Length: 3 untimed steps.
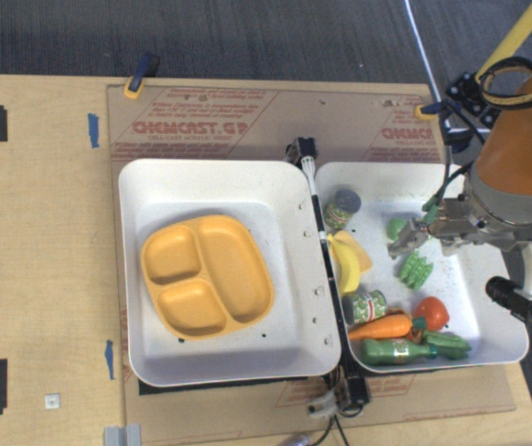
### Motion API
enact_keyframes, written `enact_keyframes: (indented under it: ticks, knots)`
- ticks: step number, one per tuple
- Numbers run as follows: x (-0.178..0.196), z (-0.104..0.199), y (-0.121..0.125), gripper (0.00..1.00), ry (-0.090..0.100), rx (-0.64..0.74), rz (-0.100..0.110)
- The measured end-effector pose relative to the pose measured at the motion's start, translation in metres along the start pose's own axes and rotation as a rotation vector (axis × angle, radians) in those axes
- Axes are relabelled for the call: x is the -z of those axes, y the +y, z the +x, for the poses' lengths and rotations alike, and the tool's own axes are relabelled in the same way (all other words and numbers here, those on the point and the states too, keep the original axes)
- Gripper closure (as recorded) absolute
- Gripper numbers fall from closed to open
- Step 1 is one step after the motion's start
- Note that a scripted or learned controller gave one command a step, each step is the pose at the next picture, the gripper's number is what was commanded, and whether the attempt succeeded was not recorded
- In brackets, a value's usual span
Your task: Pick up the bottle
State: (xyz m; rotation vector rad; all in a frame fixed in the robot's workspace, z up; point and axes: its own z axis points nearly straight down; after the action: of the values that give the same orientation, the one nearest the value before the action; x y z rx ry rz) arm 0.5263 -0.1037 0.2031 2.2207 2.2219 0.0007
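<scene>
**Bottle lies low and flat, below the gripper**

The gripper hangs over the upper middle of the right bin, its two fingers spread apart with nothing between them. Just beneath its tips sit two green toys.

The bottle is a green one lying on its side near the bin's bottom edge. It lies toward the bottom of the view from the gripper, slightly left, with other things between them. Its long axis runs roughly left to right along the bin's near wall, the narrow neck pointing right.

It is crowded. A carrot lies just above it, almost parallel and touching or nearly so. A tomato sits near its neck end, and a can is just above the carrot.

In my judgement, the coming move turns on crossing that long axis: the fingers should straddle the bottle's narrow width, one on the carrot side, one on the wall side. The tight gap by the carrot is the likely trouble.
</scene>
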Motion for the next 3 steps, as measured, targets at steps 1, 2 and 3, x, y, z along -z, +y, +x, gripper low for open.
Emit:
enact_keyframes:
  ticks: [1,2,3]
  knots:
    - [-0.108,-0.019,0.036,0.00,0.001,0.150,0.002]
    - [-0.098,-0.019,0.037,1.00,0.000,0.150,-0.002]
    - [-0.019,-0.003,-0.017,1.00,0.000,-0.150,0.000]
